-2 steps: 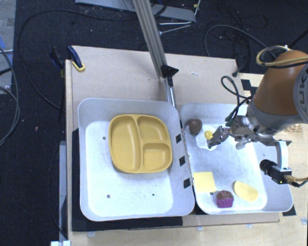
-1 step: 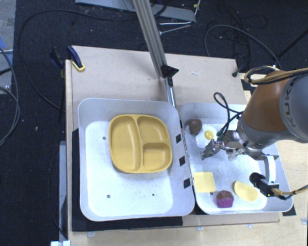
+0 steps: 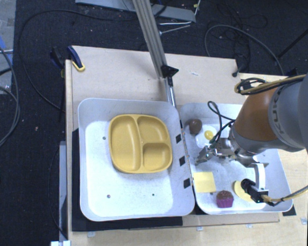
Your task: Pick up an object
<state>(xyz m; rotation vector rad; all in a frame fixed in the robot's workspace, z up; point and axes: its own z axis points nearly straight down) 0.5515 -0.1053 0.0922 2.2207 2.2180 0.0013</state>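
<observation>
Several small objects lie in the right bin (image 3: 279, 169): a brown rounded piece (image 3: 195, 126) at its far left corner, a small yellow round piece (image 3: 209, 134) beside it, a flat yellow square (image 3: 204, 182), a purple piece (image 3: 224, 199) near the front edge, and a yellow disc (image 3: 240, 189) partly hidden by a black part of the wrist. My gripper (image 3: 206, 154) hangs low over the left middle of this bin, between the small yellow round piece and the yellow square. I see none of the objects in it.
The left bin (image 3: 91, 158) holds a yellow divided plate (image 3: 141, 143). A metal pole (image 3: 152, 36) slants in from the top towards the gap between the bins. The grey and orange arm (image 3: 268, 122) covers the right bin's far right part.
</observation>
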